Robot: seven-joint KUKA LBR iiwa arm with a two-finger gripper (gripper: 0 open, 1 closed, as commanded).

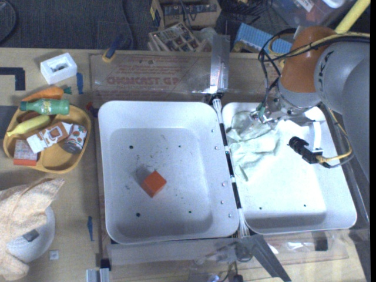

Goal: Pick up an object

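I saw the two-finger gripper (262, 114) low over the crumpled pale cloth (254, 140) in the right white bin (305, 216); grip unclear, couldn't tell. A small orange block (154, 183) sat in the left white bin (117, 216).

**Bench and its load**

The wooden bench (88, 63) carries two white bins: left bin (111, 157), right bin (335, 210). At frame left sit a yellow bowl (59, 162), a white box (59, 68) and a cloth (26, 210).

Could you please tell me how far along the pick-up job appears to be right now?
Nothing looks lifted yet. The tool is down at the pale cloth in the right bin; a grasp cannot be confirmed. The orange block sits untouched in the left bin. Lifting remains.
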